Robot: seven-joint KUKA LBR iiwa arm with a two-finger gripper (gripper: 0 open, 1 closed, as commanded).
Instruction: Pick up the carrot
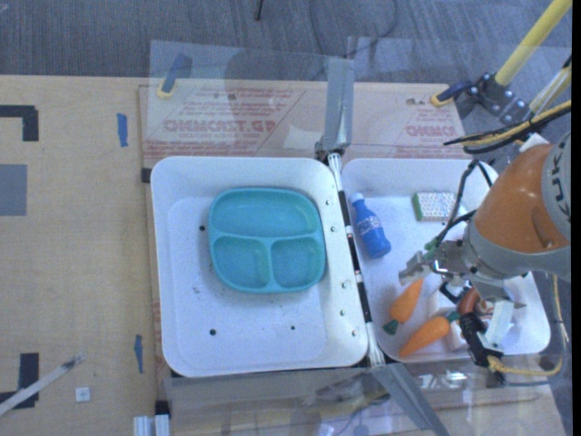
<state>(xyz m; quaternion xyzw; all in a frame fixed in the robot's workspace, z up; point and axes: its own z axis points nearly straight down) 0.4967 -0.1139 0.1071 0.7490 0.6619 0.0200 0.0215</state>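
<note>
Two orange carrot-like pieces lie in the right bin (392,178) near its front. One carrot (407,302) is small and tilted. The other carrot (426,335) is longer and lies closer to the front wall. My gripper (434,269) hangs low over the bin, just up and to the right of the small carrot and close to its upper end. Nothing shows as held in it. The orange wrist band and grey arm cover the right part of the bin.
A blue bottle (369,226) lies by the right bin's left wall. At the back of that bin sits a green and white sponge (435,206). The left bin (182,325) holds a teal divided plate (216,234).
</note>
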